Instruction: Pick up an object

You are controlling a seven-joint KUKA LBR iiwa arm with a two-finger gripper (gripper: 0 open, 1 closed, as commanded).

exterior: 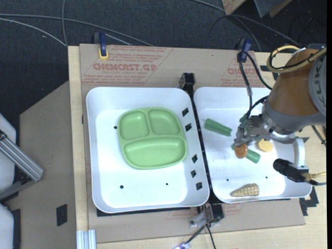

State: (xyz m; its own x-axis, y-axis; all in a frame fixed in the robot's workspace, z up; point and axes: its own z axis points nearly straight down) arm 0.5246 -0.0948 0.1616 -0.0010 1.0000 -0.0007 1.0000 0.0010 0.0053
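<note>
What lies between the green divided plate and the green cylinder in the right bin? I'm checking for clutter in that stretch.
In the camera view, between the green divided plate and the green cylinder lie bare white floor and the bins' adjoining walls.

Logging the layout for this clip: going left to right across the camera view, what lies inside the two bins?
Green divided plate in the left bin → green cylinder in the right bin → the gripper over a small orange piece → pale yellow piece.
</note>
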